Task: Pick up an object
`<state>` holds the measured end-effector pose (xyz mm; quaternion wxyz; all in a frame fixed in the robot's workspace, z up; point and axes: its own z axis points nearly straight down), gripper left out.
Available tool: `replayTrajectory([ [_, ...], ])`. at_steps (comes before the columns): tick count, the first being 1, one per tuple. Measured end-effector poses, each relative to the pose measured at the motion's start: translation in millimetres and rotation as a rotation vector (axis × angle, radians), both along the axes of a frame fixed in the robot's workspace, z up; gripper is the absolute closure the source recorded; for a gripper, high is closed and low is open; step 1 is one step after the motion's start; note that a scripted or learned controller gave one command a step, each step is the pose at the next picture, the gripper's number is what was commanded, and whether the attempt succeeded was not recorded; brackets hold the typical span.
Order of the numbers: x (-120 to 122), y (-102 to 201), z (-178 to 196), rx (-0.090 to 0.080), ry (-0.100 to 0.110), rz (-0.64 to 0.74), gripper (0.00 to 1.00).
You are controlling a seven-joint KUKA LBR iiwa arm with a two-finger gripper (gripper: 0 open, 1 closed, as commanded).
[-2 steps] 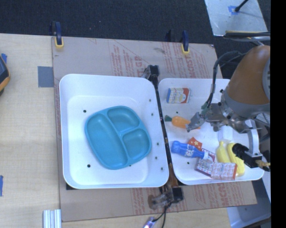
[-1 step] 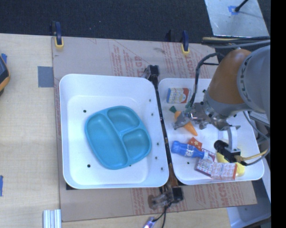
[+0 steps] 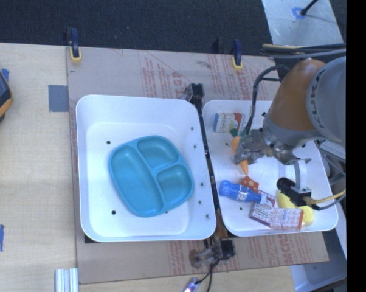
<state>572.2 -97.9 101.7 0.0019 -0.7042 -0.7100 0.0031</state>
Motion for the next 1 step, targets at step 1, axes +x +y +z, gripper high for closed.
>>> replayTrajectory([
  [1, -2.7, 67.2, 98.0, 0.002, -0.004, -0.003, 1.00],
])
